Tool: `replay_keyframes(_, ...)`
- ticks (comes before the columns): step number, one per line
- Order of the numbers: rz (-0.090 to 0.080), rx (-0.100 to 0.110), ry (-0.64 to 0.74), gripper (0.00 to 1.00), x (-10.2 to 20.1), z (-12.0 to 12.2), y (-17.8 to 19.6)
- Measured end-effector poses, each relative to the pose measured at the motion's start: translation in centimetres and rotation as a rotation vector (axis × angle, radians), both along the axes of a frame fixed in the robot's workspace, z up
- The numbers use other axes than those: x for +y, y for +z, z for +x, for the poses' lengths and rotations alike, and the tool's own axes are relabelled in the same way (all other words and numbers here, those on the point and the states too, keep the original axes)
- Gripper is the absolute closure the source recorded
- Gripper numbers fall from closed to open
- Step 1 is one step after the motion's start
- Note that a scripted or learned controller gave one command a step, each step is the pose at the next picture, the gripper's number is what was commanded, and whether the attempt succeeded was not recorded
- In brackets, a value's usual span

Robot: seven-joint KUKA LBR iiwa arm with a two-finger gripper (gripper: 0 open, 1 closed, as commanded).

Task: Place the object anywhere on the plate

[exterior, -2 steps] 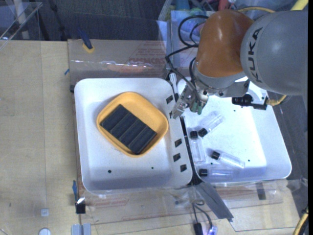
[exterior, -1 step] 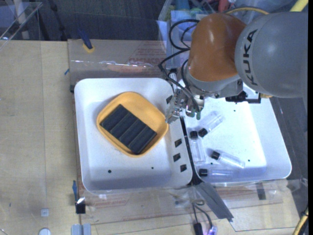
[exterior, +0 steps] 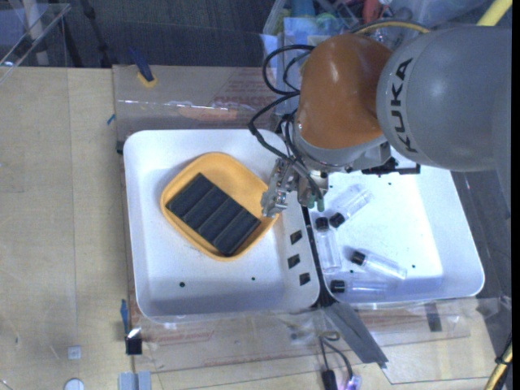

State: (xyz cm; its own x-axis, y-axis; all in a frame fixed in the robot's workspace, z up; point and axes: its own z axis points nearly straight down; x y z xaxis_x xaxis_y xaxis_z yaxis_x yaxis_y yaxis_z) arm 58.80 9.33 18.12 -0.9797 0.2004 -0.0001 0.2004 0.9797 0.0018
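Here the dark object (exterior: 213, 211) lies diagonally on the plate (exterior: 186, 178) (upper-left to lower-right); gripper (exterior: 280, 193) state unclear.

- Wooden bench (exterior: 57, 218) — it bears two white bins.
- Left bin (exterior: 162, 287) sits touching the right bin (exterior: 455, 258), both lying to the bench's right side.

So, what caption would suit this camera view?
Gripper hovers at the yellow plate holding a dark ridged object.
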Motion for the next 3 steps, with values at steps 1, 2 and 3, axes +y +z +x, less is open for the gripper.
replay_keyframes(1,0.000,-0.008,0.218,1.00,-1.9,4.4,0.5)
replay_keyframes(2,0.001,-0.008,0.218,0.00,-1.9,4.4,0.5)
replay_keyframes(3,0.004,-0.017,0.215,1.00,-1.9,4.5,1.6)
